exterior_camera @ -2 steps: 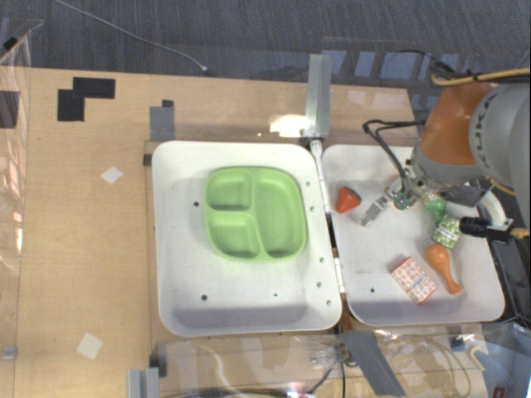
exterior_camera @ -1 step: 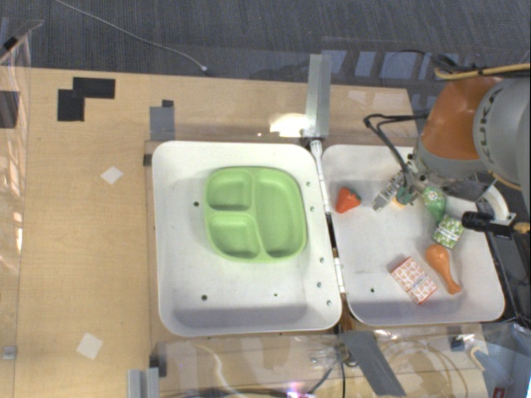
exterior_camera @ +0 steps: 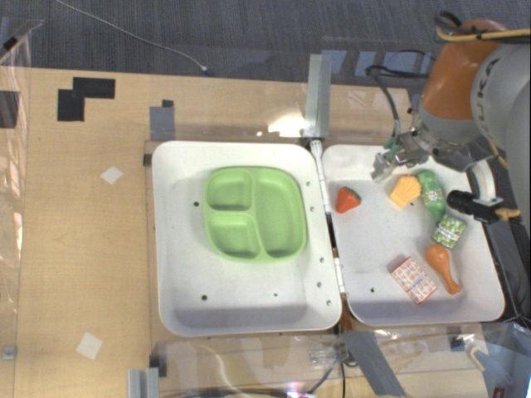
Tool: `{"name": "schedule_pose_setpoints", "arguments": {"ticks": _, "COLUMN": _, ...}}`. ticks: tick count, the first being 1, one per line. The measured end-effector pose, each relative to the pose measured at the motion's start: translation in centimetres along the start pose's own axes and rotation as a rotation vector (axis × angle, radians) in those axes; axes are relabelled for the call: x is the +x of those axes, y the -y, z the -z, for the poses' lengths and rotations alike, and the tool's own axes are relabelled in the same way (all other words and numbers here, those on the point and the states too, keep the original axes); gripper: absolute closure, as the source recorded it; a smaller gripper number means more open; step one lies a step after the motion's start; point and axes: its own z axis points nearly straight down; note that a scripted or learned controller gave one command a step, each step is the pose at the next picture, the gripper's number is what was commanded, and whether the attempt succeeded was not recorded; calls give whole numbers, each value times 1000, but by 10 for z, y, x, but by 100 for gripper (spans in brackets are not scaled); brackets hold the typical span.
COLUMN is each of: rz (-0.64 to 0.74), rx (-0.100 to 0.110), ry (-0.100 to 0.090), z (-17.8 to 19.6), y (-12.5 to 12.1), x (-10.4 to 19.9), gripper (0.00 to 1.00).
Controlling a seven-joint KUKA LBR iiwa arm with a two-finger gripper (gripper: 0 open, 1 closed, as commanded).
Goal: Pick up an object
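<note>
claw [exterior_camera: 387,166] above right bin [exterior_camera: 365,297], finger state unclear, cannot tell. yellow block [exterior_camera: 405,192] just beside, right-below. red strawberry [exterior_camera: 348,199] near, left-below. green bottle [exterior_camera: 431,191] beyond block.

Bright, even light; mild glare.

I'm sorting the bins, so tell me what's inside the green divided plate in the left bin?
The green divided plate shows three bare compartments; nothing lies in them. The bin floor beneath it is covered.
</note>
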Motion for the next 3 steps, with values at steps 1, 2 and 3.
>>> {"name": "schedule_pose_setpoints", "arguments": {"ticks": 1, "rz": -241, "rx": 7, "ry": -3, "z": 7, "y": 13, "x": 44, "gripper": 100}}
{"name": "schedule_pose_setpoints", "arguments": {"ticks": 2, "rz": -728, "rx": 13, "ry": -2, "z": 6, "y": 62, "x": 111, "gripper": 100}}
{"name": "schedule_pose_setpoints", "arguments": {"ticks": 3, "rz": -1380, "rx": 13, "ry": 3, "z": 7, "y": 76, "x": 153, "gripper": 100}}
